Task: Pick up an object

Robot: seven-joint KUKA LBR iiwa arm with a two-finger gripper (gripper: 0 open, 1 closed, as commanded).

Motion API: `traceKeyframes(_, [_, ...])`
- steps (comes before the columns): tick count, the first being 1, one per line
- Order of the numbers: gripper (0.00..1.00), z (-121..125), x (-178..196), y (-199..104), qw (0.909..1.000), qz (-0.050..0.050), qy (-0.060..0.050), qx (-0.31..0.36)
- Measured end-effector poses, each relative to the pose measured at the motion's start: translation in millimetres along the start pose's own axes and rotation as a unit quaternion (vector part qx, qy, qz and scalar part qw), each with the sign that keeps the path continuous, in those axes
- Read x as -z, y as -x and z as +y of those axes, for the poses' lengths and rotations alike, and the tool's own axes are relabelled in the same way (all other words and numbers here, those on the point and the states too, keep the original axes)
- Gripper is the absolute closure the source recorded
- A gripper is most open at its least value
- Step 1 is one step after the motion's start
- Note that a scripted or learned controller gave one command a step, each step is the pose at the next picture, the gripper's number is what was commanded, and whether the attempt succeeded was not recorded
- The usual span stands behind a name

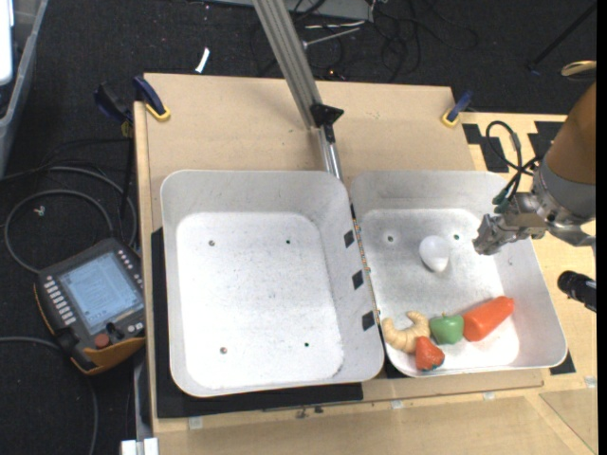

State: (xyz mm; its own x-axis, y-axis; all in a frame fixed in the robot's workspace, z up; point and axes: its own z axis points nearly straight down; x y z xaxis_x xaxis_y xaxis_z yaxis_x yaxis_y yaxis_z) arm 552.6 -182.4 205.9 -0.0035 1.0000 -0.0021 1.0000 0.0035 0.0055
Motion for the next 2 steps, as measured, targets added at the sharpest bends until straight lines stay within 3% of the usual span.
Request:
traceKeyframes(1, [1.00, 8.5, 45.3, 1.7, 1.0000, 0.000, 0.001, 0.000])
traceKeyframes(2, [1.00, 20.1, 50.8, -44.0, 1.0000, 0.001, -0.002, 0.002])
